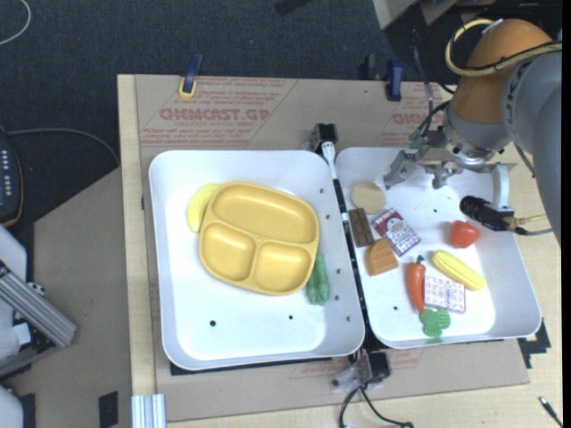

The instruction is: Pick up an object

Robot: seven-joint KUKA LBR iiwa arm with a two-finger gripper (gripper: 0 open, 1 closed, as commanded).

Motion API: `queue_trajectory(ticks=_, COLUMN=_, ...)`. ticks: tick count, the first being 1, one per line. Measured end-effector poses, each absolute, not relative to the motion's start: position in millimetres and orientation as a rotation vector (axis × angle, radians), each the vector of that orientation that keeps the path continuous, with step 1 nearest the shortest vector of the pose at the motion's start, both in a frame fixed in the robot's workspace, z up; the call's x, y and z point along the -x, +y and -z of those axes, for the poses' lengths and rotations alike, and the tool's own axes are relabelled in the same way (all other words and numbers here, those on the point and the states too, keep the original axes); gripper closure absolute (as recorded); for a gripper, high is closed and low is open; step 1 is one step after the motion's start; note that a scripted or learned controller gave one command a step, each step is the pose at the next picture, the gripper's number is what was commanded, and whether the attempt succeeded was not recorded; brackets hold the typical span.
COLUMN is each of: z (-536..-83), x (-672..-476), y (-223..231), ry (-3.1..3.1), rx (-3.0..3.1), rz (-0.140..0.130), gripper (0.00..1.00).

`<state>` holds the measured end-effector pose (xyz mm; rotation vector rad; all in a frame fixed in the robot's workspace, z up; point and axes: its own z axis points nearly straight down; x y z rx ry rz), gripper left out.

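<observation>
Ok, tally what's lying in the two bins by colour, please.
Yellow: 3, the divided tray, the piece tucked under its left edge, the corn.
Green: 2, and.
Red or orange: 2, and.
Tan or brown: 3.
Printed cards: 2, and.
Total: 12.

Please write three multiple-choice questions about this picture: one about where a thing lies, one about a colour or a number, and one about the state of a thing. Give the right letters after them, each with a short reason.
1. Where does the yellow divided tray lie?
A. left bin
B. right bin
C. on the floor

2. How many compartments does this tray have?
A. two
B. three
C. five

3. How does the carrot stand to the gripper?
A. held between its fingers
B. lying apart from it
C. hanging above the bench

Answers:
1 A, it sits in the left bin.
2 B, one long section and two smaller ones show.
3 B, it lies in the right bin, nearer the camera than the gripper.
</observation>
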<state>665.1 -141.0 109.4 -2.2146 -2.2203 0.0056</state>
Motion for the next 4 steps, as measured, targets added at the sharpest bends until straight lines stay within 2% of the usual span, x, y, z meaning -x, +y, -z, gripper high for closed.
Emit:
queue_trajectory(ticks=1, z=-83.1, x=-664.7, y=-139.9, ry=-2.221, rx=2.217, rz=-0.004, gripper=0.0)
queue_trajectory(ticks=2, z=-96.5, x=-666.5, y=-139.7, ry=-2.226, rx=2.219, rz=0.002, gripper=1.0)
queue_trajectory(ticks=4, z=-203.1, x=-678.8, y=-135.2, ry=-2.227, rx=2.225, rz=0.007, gripper=1.0)
